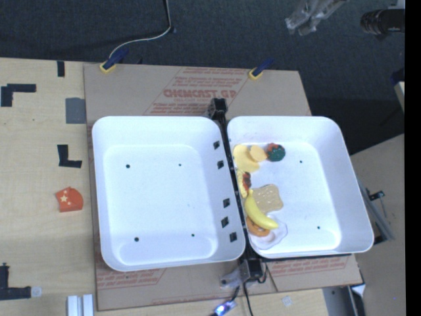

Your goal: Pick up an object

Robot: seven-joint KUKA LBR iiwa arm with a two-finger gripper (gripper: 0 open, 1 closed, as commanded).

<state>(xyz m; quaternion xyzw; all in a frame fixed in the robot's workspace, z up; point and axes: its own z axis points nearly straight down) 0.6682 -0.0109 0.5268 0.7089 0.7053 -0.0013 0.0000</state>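
Observation:
The right white bin (329, 196) holds a cluster of toy foods along its left wall: a yellow piece (248, 157), a small orange and green item (275, 153), a tan bread slice (267, 198) and a banana (258, 214) lying over an orange piece. My gripper (306, 16) hangs high at the top right of the camera view, over the dark floor beyond the bins and well away from the objects. It looks translucent and blurred, with nothing visible in it.
The left white bin (158, 196) sits beside the right one on a cardboard sheet (197, 91). A small red object (70, 199) lies on the bench to the left of the bins. A cable (148, 38) runs across the dark floor at the top.

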